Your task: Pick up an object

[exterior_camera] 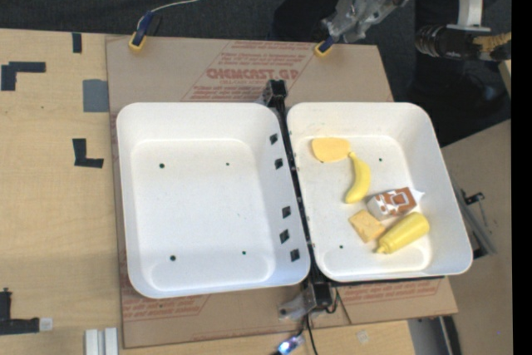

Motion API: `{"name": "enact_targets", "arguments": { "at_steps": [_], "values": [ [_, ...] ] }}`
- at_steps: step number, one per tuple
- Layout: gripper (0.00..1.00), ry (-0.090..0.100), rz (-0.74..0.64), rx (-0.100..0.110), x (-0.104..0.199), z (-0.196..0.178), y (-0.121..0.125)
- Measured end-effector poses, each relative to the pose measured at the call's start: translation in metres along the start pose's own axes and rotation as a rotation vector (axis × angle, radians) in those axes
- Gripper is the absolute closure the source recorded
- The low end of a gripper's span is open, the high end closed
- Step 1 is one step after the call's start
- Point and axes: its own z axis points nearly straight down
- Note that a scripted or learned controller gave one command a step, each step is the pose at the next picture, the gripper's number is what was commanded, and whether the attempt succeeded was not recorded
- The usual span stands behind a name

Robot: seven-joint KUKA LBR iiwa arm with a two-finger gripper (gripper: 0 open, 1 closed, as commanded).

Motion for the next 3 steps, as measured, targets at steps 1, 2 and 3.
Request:
{"name": "enact_targets", "arguments": {
  "at_steps": [1, 2, 3],
  "values": [
    [1.00, 0.000, 0.002, 0.004, -0.026, -0.033, -0.011],
    [0.00, 0.000, 0.001, 0.008, -0.025, -0.030, -0.011],
    [0.00, 0.000, 0.002, 0.022, -0.066, 0.297, 0.002]
  ]
}}
